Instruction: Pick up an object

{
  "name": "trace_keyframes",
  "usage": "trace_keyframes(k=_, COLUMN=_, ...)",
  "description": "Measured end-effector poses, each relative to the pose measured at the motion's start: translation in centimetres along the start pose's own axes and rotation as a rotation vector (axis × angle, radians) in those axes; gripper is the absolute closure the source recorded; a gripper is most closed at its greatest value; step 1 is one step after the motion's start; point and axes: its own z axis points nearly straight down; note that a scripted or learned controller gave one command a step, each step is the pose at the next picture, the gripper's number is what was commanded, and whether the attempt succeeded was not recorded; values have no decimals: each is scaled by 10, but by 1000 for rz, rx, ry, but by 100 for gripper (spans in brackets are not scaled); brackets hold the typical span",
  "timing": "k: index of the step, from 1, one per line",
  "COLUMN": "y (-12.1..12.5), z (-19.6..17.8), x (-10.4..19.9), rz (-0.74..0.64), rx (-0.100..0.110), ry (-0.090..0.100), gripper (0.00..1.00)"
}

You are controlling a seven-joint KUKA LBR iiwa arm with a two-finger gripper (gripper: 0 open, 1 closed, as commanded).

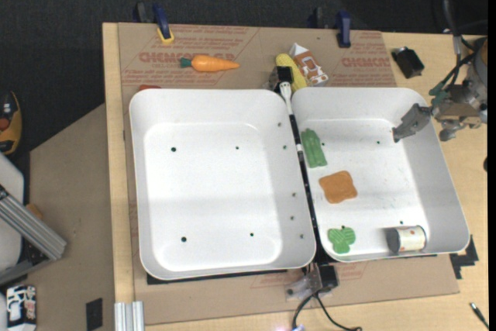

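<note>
Over the right bin, the end effector hovers.

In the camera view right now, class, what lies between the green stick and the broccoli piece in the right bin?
The orange flat piece lies between the green stick and the broccoli piece in the camera view, on the right bin floor.

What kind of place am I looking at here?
Probably a robotics lab bench: two white bins sit on a clamped board, toy items like a carrot lie about, and a gripper reaches in from the right.
</note>
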Motion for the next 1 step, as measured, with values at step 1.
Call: trace_keyframes(k=1, y=1, z=-11, x=0, rz=-1, rx=-3, ry=-1, gripper=100)
